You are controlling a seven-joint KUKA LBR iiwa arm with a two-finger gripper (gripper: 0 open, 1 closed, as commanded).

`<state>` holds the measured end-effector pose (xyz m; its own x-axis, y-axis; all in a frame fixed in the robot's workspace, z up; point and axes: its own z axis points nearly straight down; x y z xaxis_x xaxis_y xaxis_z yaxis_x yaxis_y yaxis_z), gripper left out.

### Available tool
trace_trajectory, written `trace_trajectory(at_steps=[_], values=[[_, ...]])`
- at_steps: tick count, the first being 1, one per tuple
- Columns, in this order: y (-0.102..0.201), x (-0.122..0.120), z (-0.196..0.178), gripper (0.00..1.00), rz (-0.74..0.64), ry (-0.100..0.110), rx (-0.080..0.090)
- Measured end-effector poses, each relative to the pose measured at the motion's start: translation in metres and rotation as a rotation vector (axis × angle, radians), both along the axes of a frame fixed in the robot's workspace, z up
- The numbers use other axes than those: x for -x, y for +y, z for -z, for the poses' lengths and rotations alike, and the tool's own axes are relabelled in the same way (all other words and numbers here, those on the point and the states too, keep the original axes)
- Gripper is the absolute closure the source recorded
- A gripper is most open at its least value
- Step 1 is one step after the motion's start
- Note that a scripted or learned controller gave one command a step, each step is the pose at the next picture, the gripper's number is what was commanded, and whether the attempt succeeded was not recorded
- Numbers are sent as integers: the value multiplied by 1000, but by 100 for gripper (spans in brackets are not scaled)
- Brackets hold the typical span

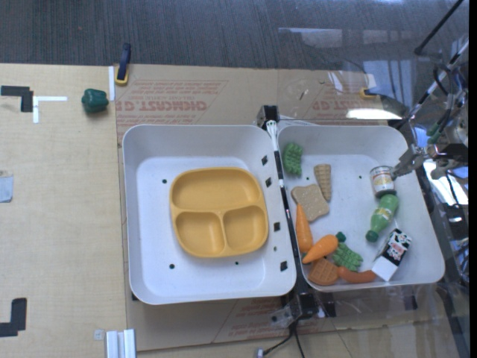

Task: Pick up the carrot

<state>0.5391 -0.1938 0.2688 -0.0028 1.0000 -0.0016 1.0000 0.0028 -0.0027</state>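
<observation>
The table [59, 222], a tan surface, spans the near edge of the camera view and carries all other items. Two shallow white bins sit side by side on it, touching along their inner rims.

1. The left bin [141, 200] holds one yellow divided plate [219, 211] with three compartments, lying flat near the bin's centre.
2. The right bin [350, 151] holds the loose items.
3. The arm enters at the right edge of the view. The gripper [414, 157] hangs over the right bin's far right side, just beside a small can [381, 178]. Whether the gripper is wide or narrow cannot be determined, and no item is visibly held in it.
4. The green bottle [382, 216] lies tilted just below the can.
5. The carrot [320, 247], orange with a green top, lies in the near left part of the right bin. It is tilted, with the green top pointing up and right. It touches a long orange piece [303, 230] on its left and a green leafy toy [347, 258] on its right.
6. A bread slice [311, 201] lies above the carrot, and a milk carton [393, 250] lies near the bin's near right corner.
</observation>
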Motion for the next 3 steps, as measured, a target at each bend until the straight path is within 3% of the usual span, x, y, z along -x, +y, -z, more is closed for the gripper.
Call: trace_trajectory(at_steps=[1, 2, 3], values=[[49, 58, 49, 0, -20, 1, -1], [138, 60, 78, 0, -36, 0, -1], [146, 59, 78, 0, -130, -2, -1]])
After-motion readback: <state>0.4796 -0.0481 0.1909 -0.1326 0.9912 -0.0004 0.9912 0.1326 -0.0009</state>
